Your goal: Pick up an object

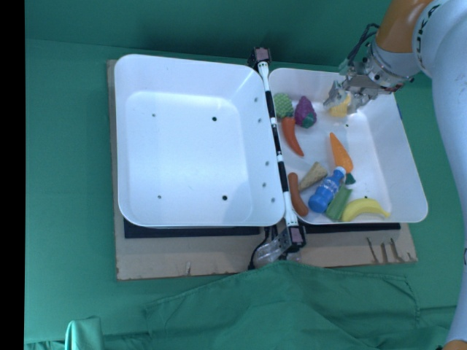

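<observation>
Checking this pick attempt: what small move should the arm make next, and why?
Probably lift slowly and check the hold. The gripper sits low in the right bin around a yellow object, which seems to lie between its fingers, but the grasp isn't clearly secure.

The grey arm (438,28) slants down-left, its claw (345,102) lowered.

Left white bin (146,86), green cloth (66,159), cardboard sheet (182,268) under the bins, black-and-white divider bar (276,141)
</observation>
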Robot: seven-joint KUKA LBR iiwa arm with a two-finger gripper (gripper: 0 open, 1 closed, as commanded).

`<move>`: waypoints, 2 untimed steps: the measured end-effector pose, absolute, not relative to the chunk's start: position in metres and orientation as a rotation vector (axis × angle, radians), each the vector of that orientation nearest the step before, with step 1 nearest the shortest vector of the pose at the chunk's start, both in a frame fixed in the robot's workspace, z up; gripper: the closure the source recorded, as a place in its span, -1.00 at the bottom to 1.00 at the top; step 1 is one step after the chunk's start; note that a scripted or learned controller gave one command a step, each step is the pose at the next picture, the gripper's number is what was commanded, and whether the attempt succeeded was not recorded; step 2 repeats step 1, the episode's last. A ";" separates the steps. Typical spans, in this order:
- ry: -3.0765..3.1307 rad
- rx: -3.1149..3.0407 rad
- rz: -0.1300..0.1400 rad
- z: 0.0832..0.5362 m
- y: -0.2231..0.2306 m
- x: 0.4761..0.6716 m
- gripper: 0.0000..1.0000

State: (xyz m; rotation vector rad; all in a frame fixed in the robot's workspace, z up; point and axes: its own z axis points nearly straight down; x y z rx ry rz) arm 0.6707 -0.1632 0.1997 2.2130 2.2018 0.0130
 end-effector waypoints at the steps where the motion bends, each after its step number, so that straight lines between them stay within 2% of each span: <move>1: 2.220 2.214 0.008 0.212 -0.107 0.674 1.00; 2: 2.220 2.214 0.008 0.212 -0.107 0.674 1.00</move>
